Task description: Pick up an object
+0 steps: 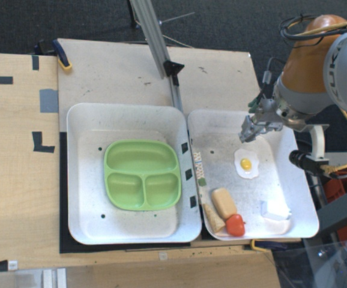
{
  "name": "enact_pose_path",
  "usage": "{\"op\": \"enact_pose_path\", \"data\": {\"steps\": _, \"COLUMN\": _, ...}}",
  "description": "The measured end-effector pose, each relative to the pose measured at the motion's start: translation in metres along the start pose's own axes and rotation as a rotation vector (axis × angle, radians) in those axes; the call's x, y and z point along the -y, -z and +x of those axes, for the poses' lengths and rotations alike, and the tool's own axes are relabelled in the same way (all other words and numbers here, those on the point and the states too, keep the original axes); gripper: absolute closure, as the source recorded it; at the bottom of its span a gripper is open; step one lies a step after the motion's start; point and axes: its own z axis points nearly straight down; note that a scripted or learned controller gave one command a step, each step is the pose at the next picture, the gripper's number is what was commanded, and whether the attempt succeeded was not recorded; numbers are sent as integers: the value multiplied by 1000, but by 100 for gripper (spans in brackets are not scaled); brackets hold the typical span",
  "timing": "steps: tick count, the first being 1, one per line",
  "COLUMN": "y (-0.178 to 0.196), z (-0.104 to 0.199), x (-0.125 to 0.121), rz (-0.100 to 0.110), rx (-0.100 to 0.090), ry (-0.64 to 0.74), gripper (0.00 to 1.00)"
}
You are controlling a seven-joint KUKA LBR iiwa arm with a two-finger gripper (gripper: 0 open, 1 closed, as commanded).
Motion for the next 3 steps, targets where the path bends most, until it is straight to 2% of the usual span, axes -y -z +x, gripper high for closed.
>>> {"op": "enact_pose_path", "data": {"steps": 1, "y": -13, "z": 50, "x": -13, "rz": 1, "rx": 0, "ry": 1, "gripper": 100}}
{"op": "enact_pose_path", "data": {"steps": 3, "y": 3, "z": 150, "x": -45, "rz": -2, "rx": -1, "ry": 2, "gripper": 100}}
